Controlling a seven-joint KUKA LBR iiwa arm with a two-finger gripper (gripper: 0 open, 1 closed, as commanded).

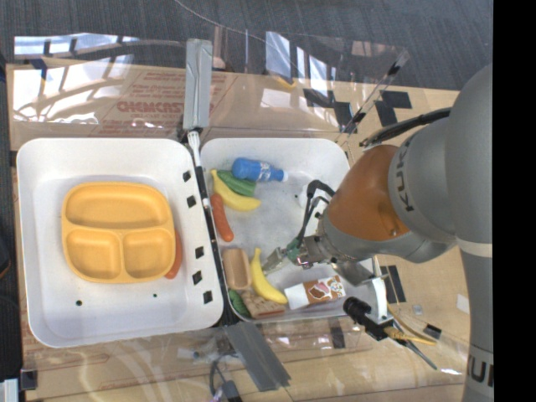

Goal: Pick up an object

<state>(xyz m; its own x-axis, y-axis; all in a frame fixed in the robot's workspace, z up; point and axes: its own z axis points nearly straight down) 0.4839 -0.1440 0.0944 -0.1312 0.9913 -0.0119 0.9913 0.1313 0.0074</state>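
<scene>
**Two bins, one arm low over the toy food**

Two white bins sit side by side, and the gripper (280, 260) is down in the right bin (331, 153), close over its floor. Its fingers are too small and dark from up here for me to tell whether they are spread or pressed together, and I see nothing caught between them.

Just below and to the left of the gripper lies a yellow banana (266, 280), very near the tip; I cannot tell if they touch. Left of that is a tan bread-like piece (236, 267), and lower still a brown wafer-like piece (265, 309) with something green (237, 302) beside it. Below and right of the gripper lies a small white carton (316, 293) with a brown picture label; its print is too small to read.

Up and left of the gripper are an orange carrot-like stick (222, 217), a second banana (238, 201) with a green piece (235, 183) on it, and a blue bottle (255, 171) with a white cap.

Well to the left, in the left bin (38, 249), sits a yellow divided tray (119, 232) with an orange stick (175, 260) along its nearer edge.

Writing shows in two places: "KU" on the arm's grey housing (400, 193) right of the gripper, and reversed red lettering on the clear sheet (151, 99) beyond the bins, which seems to read "CHEMCAST".
</scene>
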